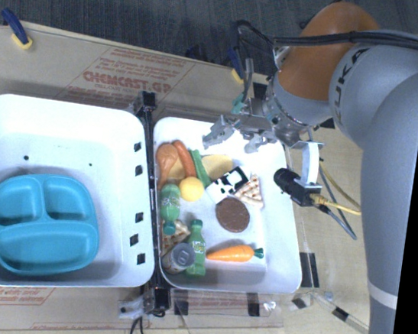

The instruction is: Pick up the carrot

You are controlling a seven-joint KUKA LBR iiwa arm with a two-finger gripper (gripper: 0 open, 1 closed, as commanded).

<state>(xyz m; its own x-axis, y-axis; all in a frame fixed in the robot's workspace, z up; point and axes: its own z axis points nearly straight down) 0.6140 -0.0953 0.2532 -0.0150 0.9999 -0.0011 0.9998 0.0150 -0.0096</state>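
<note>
Gripper [236, 135] over far edge of right bin [286, 235], fingers spread wide and holding nothing, carrot [231, 253] lying near front wall, well apart from gripper

The table [129, 74] is covered by a brown cardboard sheet with red printed letters. On it two shallow white bins stand side by side, touching: the left bin [62, 115] and the right bin [283, 242]. Small black clips join them.
</note>
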